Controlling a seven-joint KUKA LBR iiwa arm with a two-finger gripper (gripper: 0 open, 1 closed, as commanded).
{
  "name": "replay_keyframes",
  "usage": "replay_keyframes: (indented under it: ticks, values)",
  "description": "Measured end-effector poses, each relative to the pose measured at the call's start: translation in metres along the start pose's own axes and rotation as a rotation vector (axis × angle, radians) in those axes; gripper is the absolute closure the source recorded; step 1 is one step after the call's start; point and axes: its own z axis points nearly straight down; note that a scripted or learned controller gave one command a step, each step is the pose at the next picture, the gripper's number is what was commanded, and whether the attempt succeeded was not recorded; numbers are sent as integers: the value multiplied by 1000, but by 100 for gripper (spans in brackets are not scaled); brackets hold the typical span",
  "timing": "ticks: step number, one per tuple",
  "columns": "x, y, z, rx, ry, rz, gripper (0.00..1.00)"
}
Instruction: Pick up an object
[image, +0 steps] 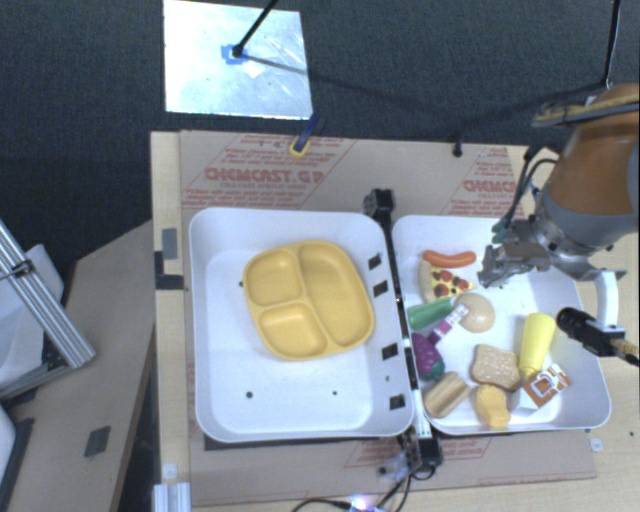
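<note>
Bins (300, 225) sit side by side below me on the bench, and I hang over the right one (590, 395), reaching in from the right edge of the view. My gripper (497, 262) hovers above the upper part of that bin, just right of the toy hot dog (449, 258), which lies near the bin's top left corner. Whether my fingers are spread or closed I cannot tell: they read as a dark, blurred cluster from this slant, and nothing shows between them.

Below the hot dog lies a pizza slice (443, 285), and just beside it, lower right, a pale round bun-like piece (477, 312). A green vegetable (431, 314) lies against the dividing wall, with a purple item (428, 354) right under it (too small to name surely). Toward the bin's near side there is a slice of toast (494, 364), a bread roll (446, 394) at the lower left, and a yellow lump (491, 404) next to it. A yellow bottle-shaped piece (536, 342) lies tilted right of the toast, and an orange and white box (546, 384) sits just below it. All of these rest on the bin floor, apart from me.

In the left bin lies a yellow compartment plate (306, 298), turned at an angle, its three sections bare.
</note>
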Motion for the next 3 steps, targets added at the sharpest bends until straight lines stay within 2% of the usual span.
replay_keyframes:
  ticks: [1,3]
  values:
    - [12,-52,-3,1,1,-1,100]
    - [34,-72,15,-2,0,-5,100]
